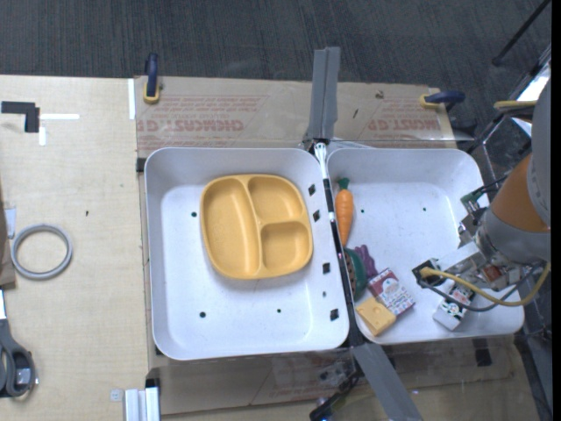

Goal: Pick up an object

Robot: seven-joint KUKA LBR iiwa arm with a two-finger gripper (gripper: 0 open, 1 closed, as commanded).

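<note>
My gripper hangs low over the front right part of the right bin, with the grey and orange arm coming in from the right. To its left lie a small red and white carton and a yellow cheese-like block. A green and purple toy rests against the bin's left wall. Farther back along that wall lies an orange carrot. The gripper is apart from all of them, and nothing shows in its grasp.
The left bin holds a yellow divided plate. On the wooden bench to the left lie a grey ring and scissors. Clamps sit at the back edge.
</note>
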